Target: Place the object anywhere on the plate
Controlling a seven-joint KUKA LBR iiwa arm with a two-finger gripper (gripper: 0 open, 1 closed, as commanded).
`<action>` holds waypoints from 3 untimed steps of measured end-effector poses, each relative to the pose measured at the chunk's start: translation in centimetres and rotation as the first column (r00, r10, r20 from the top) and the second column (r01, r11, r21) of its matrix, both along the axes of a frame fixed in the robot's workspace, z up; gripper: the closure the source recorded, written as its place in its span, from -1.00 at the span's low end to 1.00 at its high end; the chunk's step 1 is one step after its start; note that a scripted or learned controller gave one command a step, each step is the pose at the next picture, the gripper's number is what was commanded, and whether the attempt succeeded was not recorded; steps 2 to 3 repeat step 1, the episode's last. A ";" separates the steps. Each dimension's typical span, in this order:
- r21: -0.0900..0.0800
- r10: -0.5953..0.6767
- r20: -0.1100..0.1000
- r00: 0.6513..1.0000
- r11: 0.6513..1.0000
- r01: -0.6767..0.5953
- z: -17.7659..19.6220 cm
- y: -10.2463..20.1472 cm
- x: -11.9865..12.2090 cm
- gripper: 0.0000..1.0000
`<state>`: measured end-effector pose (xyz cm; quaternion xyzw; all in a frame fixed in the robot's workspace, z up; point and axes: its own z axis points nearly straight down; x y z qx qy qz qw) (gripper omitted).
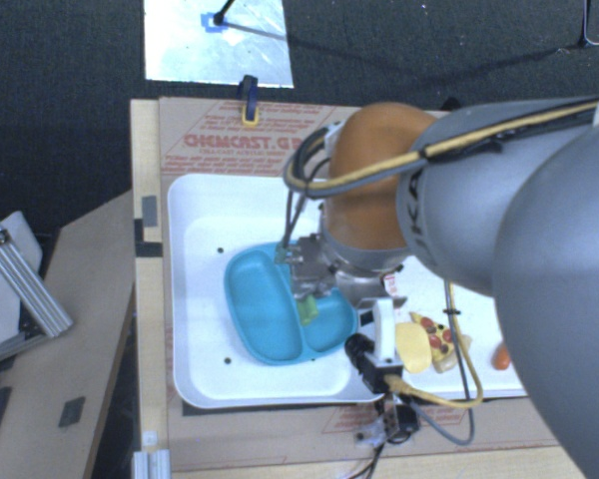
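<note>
Reaching in from your right, the big grey arm [519,198] with its orange band [374,183] bends down over the left white bin [195,267]. Your hand [305,302] hangs right above the bright blue plastic plate [265,307], the one with two parts split by a low ridge. A small green object [306,310] shows at the tip of the hand, just over the ridge of the plate. You cannot tell if the hand is apart or together, because the wrist hides most of it. You also cannot tell if the green object is gripped or lies on the plate.

The blue plate sits in the middle of the left bin, tilted a bit. Just beside the plate, to the right, lies a toy pizza slice [429,342], yellow with red dots. Further right, a little orange thing [500,356] peeks out from under the arm. Black and yellow cables [419,397] hang from the wrist down past the front rim of the bin.

Both bins rest on a brown cardboard sheet [230,138] with red letters, on the pale wooden surface [90,297]. Behind it, a shiny silver square [215,28] lies on the dark floor [50,88].
</note>
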<state>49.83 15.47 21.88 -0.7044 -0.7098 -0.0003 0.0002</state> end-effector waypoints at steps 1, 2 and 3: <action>0.000 -0.003 0.000 1.000 1.000 0.003 0.0 -0.1 0.0 -1.00; 0.000 -0.003 0.000 1.000 1.000 0.003 0.0 -0.1 0.0 -1.00; 0.000 -0.003 0.000 1.000 1.000 0.003 0.0 -0.1 0.0 -1.00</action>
